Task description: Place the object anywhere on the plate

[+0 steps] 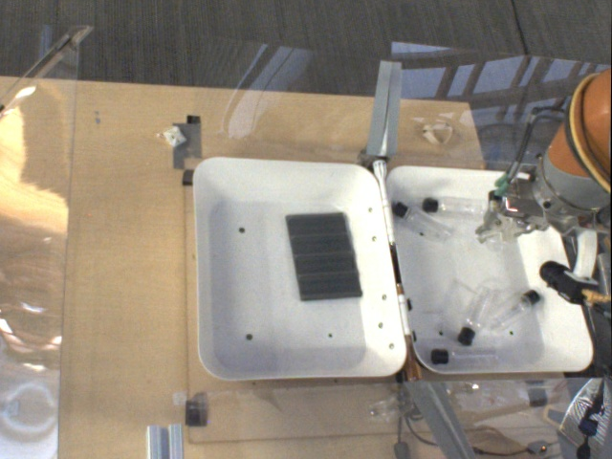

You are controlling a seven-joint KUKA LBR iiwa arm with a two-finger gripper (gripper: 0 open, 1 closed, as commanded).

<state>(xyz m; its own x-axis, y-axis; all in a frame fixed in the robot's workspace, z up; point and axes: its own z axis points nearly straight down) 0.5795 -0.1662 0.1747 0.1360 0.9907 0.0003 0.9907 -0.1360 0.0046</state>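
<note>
so nearest the camera there's a bunch of clear vials with black caps [466, 335] lying loose in the right bin [559, 357], a couple more further back. left bin [215, 285] has the dark ribbed plate [324, 255] flat in its middle. arm [588, 151] sits over the right bin's far right edge, gripper [504, 208] low there, can't tell if it's open or closed

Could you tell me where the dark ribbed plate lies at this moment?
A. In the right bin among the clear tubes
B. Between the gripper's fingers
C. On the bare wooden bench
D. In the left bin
D: the dark plate lies flat near the middle of the left bin, while the clear tubes are in the right bin.
</note>
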